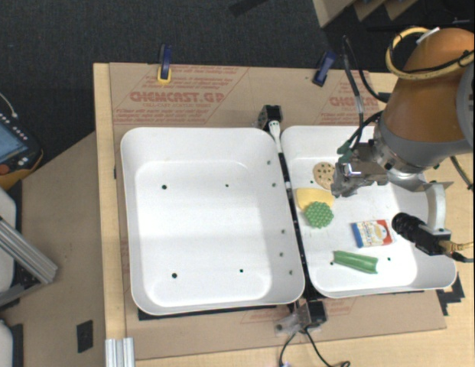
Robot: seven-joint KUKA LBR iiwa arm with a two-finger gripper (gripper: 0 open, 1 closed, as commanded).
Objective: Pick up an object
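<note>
Gripper (346,183) low in the right bin (421,277) — can't tell its state. Cookie (323,173) just beside it to the left; yellow piece (310,198) and green ball (320,215) touching below. Small packet (372,233), green pod (355,261) nearer the front.

The arm (432,90) is cut off by the right edge. Its wrist hides part of the right bin (421,277). The pincer (346,182) is too blurred to resolve its fingers; it overlaps the cookie (323,173). Print on the small packet (372,233) is illegible.
</note>
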